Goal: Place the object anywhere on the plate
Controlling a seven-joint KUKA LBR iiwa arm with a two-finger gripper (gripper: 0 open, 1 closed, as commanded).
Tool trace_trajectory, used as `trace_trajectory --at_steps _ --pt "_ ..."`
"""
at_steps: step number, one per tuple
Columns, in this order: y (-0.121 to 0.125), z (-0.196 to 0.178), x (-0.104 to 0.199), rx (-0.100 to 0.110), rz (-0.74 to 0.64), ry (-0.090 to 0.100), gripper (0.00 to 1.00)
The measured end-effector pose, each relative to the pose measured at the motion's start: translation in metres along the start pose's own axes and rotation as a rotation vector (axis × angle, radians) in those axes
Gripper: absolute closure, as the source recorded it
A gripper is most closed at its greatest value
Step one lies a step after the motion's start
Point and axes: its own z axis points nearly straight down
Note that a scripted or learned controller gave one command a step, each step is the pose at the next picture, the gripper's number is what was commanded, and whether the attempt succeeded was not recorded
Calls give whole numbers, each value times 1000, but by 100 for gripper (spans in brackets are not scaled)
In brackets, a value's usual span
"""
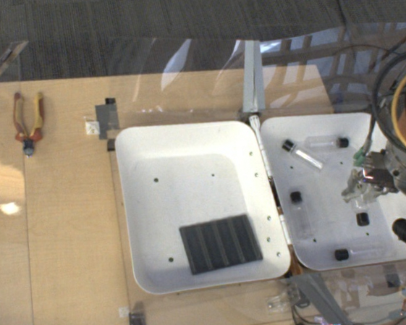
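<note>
A dark grey ribbed plate [221, 243] lies flat in the front part of the left bin [159, 163]. In the right bin [328, 235] lie several small clear tubes with black caps: one [300, 154] near the back left, one [326, 142] beside it, one [299, 211] at the left wall, and one [352, 253] at the front. A small black piece [362, 218] rests just in front of my gripper. My gripper [361, 185] hangs low over the right side of the right bin, far from the plate. Nothing can be made out held in it.
Red-handled pliers [27, 123] lie on the bench at the far left. A black clamp [108, 118] sits at the left bin's back corner, and a metal post [252, 80] stands behind the gap between the bins. Cables [390, 78] loop at the right by the arm.
</note>
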Motion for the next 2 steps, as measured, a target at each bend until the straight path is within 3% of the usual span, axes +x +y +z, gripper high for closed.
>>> trace_trajectory --at_steps 1,2 --pt "32 -37 89 4 246 -1 100" --pt "99 -24 161 6 384 -2 100"
